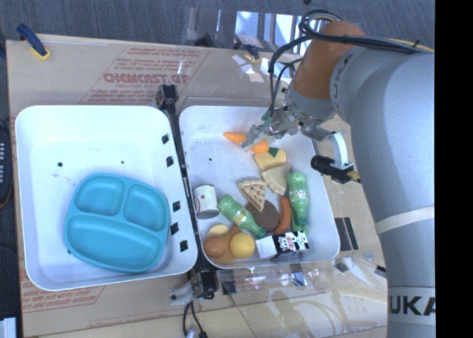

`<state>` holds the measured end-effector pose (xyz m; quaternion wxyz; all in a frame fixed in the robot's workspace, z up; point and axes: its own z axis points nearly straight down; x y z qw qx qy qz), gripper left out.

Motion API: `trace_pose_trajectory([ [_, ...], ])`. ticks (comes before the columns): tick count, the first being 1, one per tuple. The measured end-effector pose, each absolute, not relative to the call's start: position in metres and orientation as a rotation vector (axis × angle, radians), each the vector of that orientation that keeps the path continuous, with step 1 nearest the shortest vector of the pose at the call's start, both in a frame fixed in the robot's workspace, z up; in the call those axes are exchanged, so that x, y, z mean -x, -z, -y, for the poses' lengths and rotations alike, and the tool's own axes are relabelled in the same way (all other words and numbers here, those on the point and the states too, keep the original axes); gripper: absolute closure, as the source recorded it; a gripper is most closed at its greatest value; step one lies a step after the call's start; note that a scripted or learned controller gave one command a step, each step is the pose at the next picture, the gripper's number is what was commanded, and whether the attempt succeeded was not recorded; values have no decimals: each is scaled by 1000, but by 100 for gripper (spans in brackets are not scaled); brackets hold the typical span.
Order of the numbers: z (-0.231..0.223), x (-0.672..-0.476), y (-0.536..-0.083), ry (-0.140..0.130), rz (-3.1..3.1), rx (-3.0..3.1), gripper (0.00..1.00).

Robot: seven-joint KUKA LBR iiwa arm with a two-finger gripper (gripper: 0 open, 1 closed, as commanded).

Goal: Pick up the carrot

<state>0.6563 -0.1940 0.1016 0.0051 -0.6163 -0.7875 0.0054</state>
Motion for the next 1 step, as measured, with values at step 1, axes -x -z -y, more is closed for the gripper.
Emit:
trace_pose_trajectory([
  [1, 155, -659, -146, -4, 2483, 1930, 100],
])
